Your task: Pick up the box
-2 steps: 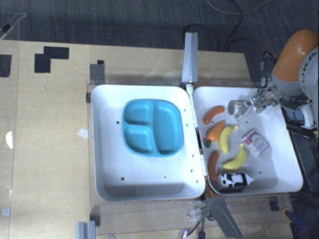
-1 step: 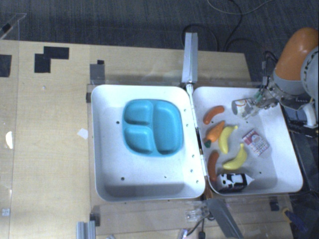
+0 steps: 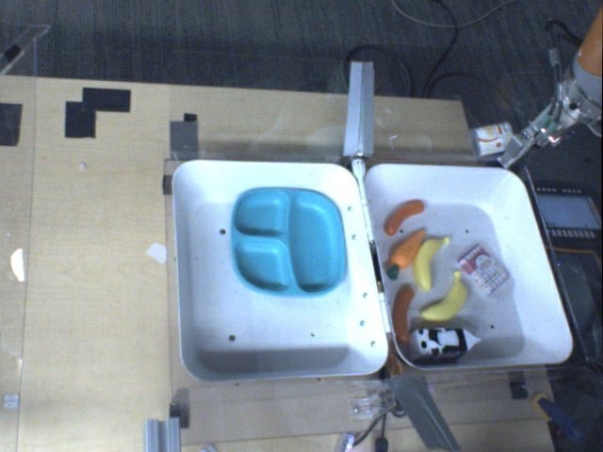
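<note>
The right bin holds a small white and pink box lying flat towards its right side. A black and white box-like item rests against the bin's front wall. My gripper is raised beyond the bin's far right corner, well away from both. It hangs from the grey arm with its orange band. A small white and orange object sits right at the gripper's tip; whether it is held I cannot tell.
Two orange sausages, a brown one and two yellow bananas share the right bin. The left bin bears a blue divided tray. A metal post stands behind the bins' joint.
</note>
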Robot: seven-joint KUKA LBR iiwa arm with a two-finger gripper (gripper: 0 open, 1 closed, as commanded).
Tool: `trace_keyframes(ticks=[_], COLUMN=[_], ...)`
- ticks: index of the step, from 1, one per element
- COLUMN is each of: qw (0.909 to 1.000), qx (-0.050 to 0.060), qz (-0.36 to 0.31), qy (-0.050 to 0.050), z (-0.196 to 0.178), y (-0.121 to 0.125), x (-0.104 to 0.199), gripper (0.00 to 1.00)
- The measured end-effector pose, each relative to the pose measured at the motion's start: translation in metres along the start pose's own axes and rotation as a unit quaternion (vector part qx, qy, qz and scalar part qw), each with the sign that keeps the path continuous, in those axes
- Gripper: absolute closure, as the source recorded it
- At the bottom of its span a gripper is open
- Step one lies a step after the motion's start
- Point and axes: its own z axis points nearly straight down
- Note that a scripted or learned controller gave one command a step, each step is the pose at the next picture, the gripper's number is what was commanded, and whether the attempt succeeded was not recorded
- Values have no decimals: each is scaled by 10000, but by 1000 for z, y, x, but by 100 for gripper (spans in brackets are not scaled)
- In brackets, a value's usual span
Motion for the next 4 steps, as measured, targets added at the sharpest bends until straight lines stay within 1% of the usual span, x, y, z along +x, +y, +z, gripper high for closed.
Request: trace_keyframes(ticks=[1,2,3,4], qw=[10000,9999,9999,9997], qx=[-34,-1,4,3], qz=[-16,-135,-145,253], qy=[-29,5,8,4], z=[-13,-111,-177,-183], y=[3,12,11,1], x=[0,19,17,-1], gripper=[100,100,100,100])
